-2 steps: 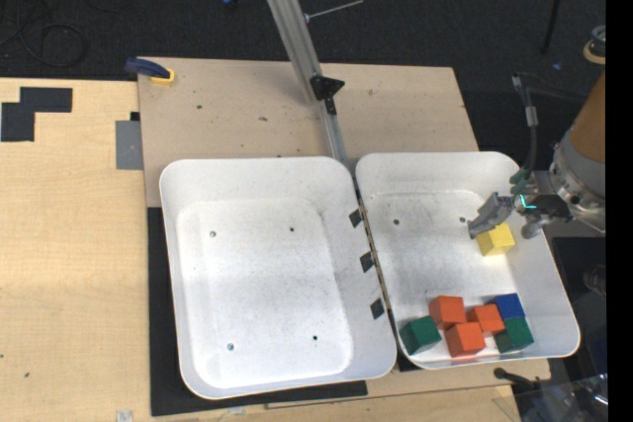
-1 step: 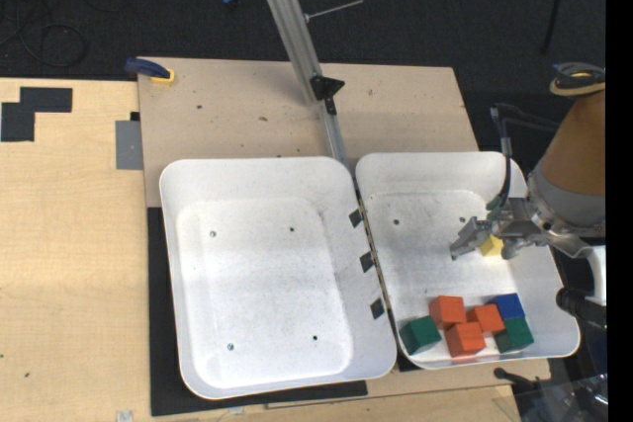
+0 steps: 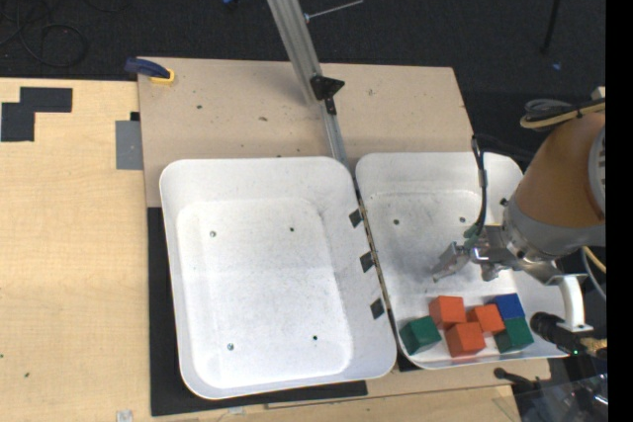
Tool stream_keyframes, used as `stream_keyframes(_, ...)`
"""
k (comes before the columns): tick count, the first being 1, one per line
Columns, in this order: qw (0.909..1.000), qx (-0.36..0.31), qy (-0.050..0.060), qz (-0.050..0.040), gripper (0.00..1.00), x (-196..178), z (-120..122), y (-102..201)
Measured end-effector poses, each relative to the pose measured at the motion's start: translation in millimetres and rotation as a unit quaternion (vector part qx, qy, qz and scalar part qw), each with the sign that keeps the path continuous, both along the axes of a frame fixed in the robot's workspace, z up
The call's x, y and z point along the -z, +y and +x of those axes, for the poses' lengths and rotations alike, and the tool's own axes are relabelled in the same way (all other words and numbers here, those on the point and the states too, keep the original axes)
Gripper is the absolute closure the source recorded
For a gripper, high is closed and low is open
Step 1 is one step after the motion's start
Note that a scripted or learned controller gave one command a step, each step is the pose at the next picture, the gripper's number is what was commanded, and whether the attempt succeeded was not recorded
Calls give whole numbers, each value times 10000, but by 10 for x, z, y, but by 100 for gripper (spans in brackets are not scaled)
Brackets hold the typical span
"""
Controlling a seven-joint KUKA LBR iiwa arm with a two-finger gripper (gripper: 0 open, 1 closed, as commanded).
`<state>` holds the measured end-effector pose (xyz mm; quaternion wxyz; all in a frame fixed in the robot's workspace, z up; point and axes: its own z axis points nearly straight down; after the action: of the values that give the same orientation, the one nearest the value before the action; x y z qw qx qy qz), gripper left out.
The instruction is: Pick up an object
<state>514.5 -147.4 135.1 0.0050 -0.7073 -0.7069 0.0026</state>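
Several small blocks lie clustered at the near right corner of the right bin (image 3: 415, 183): a green block (image 3: 420, 334), an orange block (image 3: 448, 309), another orange block (image 3: 465, 339), a third orange one (image 3: 489, 318), a blue block (image 3: 509, 306) and a dark green block (image 3: 514, 337). My gripper (image 3: 457, 259) hangs over the right bin, just behind the cluster, pointing left. Nothing shows between its fingers, and their spread is too small to read.
The left bin (image 3: 198, 188) sits beside the right one, joined by black clips. A slanted aluminium bar (image 3: 293, 25) rises behind the bins. The arm's orange band (image 3: 564, 178) covers the right bin's right side.
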Motion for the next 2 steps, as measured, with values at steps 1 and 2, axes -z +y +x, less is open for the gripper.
stream_keyframes(1, 10000, 6, -42, -6, 0, 433, 6, 2)
stream_keyframes(2, 10000, 45, -42, 1, 100, 328, 3, -8)
